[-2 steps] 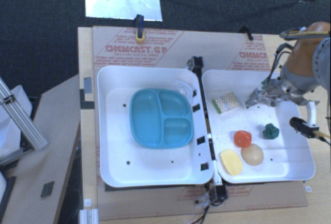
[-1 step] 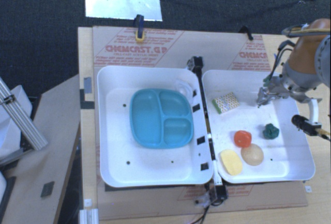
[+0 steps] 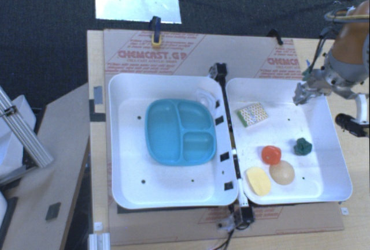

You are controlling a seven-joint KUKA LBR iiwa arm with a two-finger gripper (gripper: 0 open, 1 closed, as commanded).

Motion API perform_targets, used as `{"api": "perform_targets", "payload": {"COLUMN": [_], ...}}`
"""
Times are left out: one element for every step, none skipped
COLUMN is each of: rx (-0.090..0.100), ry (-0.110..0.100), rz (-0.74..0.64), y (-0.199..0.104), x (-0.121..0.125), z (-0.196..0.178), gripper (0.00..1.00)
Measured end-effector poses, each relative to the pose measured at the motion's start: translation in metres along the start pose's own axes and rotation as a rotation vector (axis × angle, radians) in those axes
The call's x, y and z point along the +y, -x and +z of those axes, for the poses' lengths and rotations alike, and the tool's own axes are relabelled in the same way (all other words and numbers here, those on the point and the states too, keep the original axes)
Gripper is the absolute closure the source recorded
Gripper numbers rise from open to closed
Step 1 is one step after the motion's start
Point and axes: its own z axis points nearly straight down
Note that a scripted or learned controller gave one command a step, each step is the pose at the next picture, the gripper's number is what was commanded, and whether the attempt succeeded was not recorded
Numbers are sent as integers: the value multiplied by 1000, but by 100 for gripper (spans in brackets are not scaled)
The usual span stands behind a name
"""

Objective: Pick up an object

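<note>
In the right bin lie a patterned green-and-white packet, a red-orange ball, a tan round object, a yellow block and a small dark green object. My gripper hangs over the far right corner of that bin, above the rim, well away from the objects. Nothing shows between its fingers. The arm's orange band rises at the right edge.
The left bin holds a blue compartment tray and a clear plastic piece by its far right corner. Black clips run along the seam between the bins. A yellow clamp sits on the board behind.
</note>
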Motion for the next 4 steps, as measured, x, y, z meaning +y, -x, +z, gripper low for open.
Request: {"api": "perform_targets", "payload": {"rx": [-1, 0, 2, 3], "ry": [0, -1, -4, -5], "rz": [0, 0, -3, -4], "y": [0, 1, -48, -106], "x": [-2, 0, 0, 10], "z": [-64, -96, -102, -92], "gripper": [100, 100, 100, 100]}}
